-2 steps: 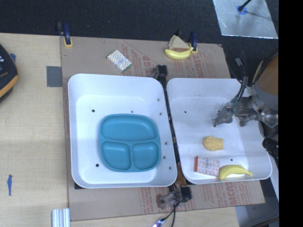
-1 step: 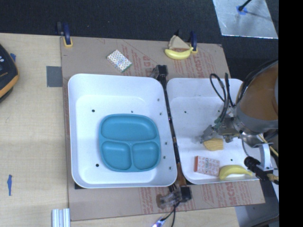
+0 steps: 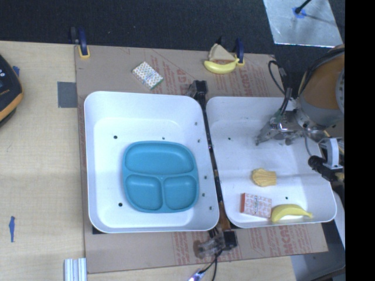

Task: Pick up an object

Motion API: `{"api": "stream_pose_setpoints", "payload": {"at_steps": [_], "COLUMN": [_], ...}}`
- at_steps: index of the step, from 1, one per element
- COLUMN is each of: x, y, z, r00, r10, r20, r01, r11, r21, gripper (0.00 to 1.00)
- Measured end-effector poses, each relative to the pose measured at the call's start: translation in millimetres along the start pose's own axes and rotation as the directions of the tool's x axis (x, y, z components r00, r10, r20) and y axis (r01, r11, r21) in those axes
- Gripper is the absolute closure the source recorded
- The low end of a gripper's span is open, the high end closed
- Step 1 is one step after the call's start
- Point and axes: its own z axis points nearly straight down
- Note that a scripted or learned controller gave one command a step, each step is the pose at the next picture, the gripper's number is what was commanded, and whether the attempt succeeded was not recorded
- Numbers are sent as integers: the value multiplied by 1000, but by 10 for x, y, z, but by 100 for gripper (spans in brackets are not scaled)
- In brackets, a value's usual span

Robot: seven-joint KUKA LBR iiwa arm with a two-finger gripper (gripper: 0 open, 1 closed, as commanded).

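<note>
Banana (image 3: 290,213) is seen at the right bin's (image 3: 234,113) near edge, long axis running left-right, curve bowed upward, touching the patterned card (image 3: 255,205) on its left. A yellow lump (image 3: 263,178) lies just behind them. Gripper (image 3: 280,132) is set low over the bin's far half, fingers spread wide, nothing held, well apart from the banana.
</note>
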Motion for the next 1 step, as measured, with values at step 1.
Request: {"api": "stream_pose_setpoints", "payload": {"at_steps": [1], "x": [-145], "y": [499], "z": [107], "r00": [1000], "r10": [-2], "r20": [-1], "r01": [2], "r11": [1000], "r21": [1], "gripper": [0]}}
